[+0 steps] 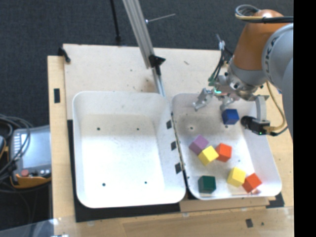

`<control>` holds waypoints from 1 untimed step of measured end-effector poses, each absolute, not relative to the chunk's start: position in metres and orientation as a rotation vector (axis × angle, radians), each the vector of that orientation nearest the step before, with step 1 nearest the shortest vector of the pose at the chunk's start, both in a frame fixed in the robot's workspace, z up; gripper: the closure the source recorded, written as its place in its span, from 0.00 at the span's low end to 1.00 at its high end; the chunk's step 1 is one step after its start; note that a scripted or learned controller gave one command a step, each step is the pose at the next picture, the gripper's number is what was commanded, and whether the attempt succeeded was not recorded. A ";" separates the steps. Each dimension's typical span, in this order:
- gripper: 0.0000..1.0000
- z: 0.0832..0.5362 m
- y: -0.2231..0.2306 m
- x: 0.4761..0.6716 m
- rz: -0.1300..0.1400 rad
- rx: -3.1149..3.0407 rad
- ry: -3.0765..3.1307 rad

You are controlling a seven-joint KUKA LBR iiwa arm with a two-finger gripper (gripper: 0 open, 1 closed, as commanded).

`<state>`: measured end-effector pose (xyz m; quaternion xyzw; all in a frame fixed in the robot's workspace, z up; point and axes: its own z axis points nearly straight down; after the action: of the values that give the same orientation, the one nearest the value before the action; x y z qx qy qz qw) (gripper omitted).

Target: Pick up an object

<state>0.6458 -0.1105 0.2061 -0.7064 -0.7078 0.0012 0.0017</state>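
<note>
In the right bin [269, 157], the gripper [214, 101] hangs over the far end, its two fingers spread open with nothing between them. A blue cube [230, 116] lies just in front of and to the right of the fingertips, apart from them. Further forward a purple cube [199, 143], a yellow cube [209, 154] and an orange cube [224, 152] sit close together. Near the bin's front lie a green cube [207, 184], a second yellow cube [237, 176] and a red-orange cube [252, 182].
The left bin [84, 132] sits beside the right one, sharing a raised middle edge. A slanted aluminium post [140, 28] stands behind the bins. A black cable and connector [254, 125] hang from the arm over the right bin's rim.
</note>
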 end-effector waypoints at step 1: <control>0.00 0.209 -0.111 0.647 -0.001 -2.219 -2.225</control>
<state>0.6468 -0.1106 0.2090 -0.7061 -0.7081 -0.0002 -0.0003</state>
